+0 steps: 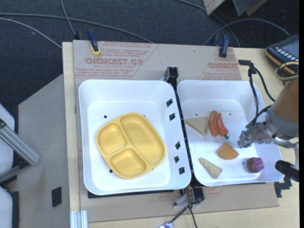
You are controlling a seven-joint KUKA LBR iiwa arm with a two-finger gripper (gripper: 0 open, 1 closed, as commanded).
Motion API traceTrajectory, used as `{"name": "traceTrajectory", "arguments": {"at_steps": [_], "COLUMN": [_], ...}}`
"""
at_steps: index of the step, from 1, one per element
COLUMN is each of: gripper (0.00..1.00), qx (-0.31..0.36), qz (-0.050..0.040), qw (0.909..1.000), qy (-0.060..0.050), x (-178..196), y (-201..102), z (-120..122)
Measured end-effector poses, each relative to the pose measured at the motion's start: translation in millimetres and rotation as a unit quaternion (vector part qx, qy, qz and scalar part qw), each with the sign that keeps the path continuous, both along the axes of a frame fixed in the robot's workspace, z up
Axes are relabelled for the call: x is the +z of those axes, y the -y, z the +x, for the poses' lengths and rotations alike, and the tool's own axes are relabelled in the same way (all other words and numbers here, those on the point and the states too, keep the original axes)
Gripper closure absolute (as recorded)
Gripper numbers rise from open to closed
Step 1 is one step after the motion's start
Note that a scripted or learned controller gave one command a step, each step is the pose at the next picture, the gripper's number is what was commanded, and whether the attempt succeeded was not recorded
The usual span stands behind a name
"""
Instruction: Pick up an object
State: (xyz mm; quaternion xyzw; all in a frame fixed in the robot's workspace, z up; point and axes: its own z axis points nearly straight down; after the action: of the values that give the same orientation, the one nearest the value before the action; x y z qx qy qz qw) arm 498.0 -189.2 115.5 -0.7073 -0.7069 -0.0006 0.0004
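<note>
The right bin (213, 85) holds several toy foods: a pale sandwich wedge (198, 125), a pair of red-orange sausages (217, 123), an orange waffle piece (228, 151), a tan bread wedge (210, 167) and a small purple piece (255, 164). My gripper (248, 139) hangs over the right side of this bin, just right of the waffle piece and above-left of the purple piece. The arm's grey body and orange band reach in from the right edge.
The left bin (123, 83) holds a yellow three-compartment plate (130, 145). A black divider with clips (176, 122) runs between the bins. Blue clamps (93, 42) hold the cardboard base at the back. A cable (256, 94) trails along the right bin's rim.
</note>
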Motion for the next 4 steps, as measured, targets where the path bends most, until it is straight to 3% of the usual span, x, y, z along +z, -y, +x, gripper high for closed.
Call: {"name": "traceTrajectory", "arguments": {"at_steps": [2,3,4], "gripper": [1.0,1.0,1.0], "qx": [0.001,0.001,0.004], "qz": [-0.0016,-0.0013,0.0011], "qw": [1.0,1.0,1.0], "qy": [0.002,0.002,-0.001], "x": [87,113,111], "y": [-4,-4,-67], "z": [4,5,12]}}
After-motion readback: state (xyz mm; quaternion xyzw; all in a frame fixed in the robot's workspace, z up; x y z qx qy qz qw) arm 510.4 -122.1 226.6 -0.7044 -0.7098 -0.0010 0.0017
